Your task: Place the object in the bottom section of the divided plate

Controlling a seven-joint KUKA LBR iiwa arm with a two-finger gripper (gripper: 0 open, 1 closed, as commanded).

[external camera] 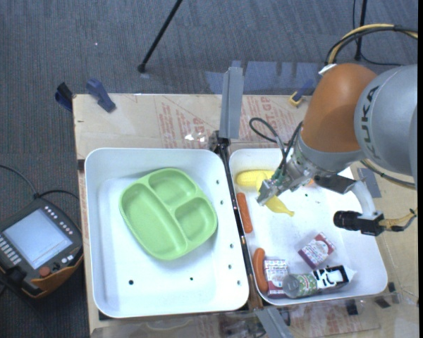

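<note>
A single fixed camera looks down at a slant on the worktop [155, 122] — both white bins [99, 189] in frame, the arm [366, 118] entering from the right, from moderate height.

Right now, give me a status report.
End effector over right bin, at banana. Green plate in left bin, nothing on it. Bin walls between.

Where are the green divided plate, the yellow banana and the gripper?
green divided plate [152, 222], camera view, large section's floor.
yellow banana [252, 180], camera view, its body.
gripper [271, 191], camera view, at its tip.
</note>
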